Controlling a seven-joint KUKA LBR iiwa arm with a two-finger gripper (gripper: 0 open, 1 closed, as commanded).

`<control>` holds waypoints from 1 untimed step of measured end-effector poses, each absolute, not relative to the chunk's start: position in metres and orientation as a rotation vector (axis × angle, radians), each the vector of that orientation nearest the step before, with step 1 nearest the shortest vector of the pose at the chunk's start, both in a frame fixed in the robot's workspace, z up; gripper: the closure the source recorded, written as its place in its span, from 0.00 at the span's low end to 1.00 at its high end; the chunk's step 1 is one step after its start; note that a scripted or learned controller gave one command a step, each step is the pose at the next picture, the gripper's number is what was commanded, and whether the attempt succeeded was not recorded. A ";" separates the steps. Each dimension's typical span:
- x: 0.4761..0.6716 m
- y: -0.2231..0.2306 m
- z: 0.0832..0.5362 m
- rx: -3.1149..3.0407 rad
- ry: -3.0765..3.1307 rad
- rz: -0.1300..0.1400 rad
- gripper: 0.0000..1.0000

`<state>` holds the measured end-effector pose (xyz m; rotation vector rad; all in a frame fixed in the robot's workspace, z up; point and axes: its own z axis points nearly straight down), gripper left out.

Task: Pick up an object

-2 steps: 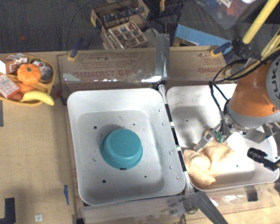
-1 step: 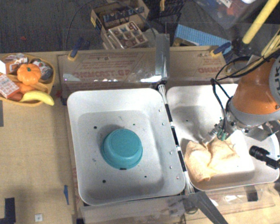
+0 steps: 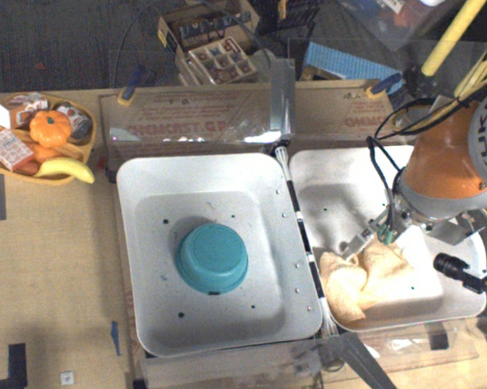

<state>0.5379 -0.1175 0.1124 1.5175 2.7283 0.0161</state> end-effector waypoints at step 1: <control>0.526 -0.128 0.091 1.787 2.574 0.011 0.00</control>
